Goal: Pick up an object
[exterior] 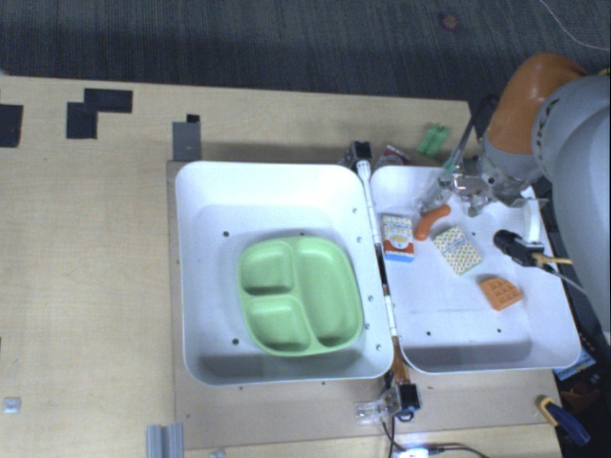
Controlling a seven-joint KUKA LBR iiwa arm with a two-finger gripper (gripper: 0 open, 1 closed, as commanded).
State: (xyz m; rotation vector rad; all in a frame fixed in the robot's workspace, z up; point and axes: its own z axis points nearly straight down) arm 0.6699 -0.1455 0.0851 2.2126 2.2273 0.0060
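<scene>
One hand [447,195] low over right white bin [477,337], toward its far left corner; grip open or closed cannot be told | small orange sausage-shaped piece [432,219] just beside hand, on bin floor | white-orange-blue carton [397,236], print too small to read | dotted pale square packet [458,250] | orange waffle-like square [499,292] | green three-section plastic plate [298,294] in left white bin [200,256]

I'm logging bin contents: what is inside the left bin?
Inside the left bin lies a green tray with three compartments. The bin floor beneath it is covered and cannot be seen.
</scene>
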